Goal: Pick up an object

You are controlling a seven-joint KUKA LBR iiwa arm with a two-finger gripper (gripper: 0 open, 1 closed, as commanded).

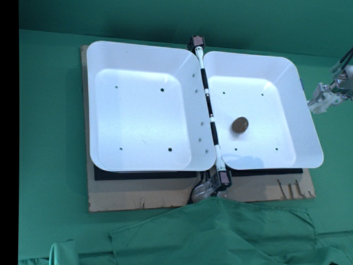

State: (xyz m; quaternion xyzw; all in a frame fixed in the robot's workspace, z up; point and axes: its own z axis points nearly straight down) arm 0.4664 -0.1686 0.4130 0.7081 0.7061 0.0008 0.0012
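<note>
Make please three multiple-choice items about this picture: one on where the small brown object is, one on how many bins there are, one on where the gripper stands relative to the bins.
1. Where does the small round brown object lie?
A. in the left bin
B. in the right bin
C. on the green cloth

2. How many shallow white bins stand on the bench?
A. one
B. two
C. three

3. Where is the gripper now?
A. outside the bins, beyond the right bin's right rim
B. down on the brown object
C. over the left bin

Answers:
1. B, the object rests on the floor of the right bin, toward its left side.
2. B, the left bin and the right bin sit side by side.
3. A, it hangs at the right edge of the view, apart from the object.
</note>
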